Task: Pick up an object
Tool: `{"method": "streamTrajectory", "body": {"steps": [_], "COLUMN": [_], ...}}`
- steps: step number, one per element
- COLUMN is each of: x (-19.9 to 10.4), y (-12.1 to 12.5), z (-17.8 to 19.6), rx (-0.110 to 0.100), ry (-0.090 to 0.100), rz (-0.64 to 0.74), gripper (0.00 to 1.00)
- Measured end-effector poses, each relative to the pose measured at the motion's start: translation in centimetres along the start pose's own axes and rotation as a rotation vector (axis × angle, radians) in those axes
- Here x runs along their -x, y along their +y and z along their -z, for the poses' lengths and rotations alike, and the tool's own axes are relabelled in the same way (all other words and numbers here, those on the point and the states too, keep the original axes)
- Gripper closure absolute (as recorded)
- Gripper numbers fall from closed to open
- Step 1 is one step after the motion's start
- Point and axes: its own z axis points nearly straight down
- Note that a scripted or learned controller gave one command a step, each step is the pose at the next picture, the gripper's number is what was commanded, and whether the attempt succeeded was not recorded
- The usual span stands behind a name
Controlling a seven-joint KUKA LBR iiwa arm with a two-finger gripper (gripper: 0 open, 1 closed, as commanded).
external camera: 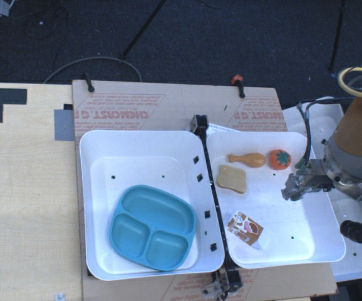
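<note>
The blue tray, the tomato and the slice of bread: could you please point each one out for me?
blue tray (144, 207): camera view, on the floor of its large upper compartment.
tomato (279, 160): camera view, on the middle of its orange-red body.
slice of bread (232, 179): camera view, on the centre of its flat tan face.

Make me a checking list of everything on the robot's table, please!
Surface: two white bins side by side, left bin and right bin, on a cardboard sheet.
Job's things: in the right bin, a tomato, a drumstick, a bread slice and a small packet.
Clutter: a blue divided plate in the left bin.
Grippers: the gripper is over the right bin near the tomato; open or shut, cannot tell.
Cables: black cables on the dark floor behind.
Surroundings: a wooden bench on the left.
</note>
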Motion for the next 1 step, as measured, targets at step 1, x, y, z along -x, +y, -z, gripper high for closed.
{"method": "streamTrajectory", "body": {"steps": [1], "x": [-4.90], "y": [1.14], "z": [-1.51], "rx": [-0.008], "ry": [0.003], "rz": [0.003], "gripper": [1.00]}}
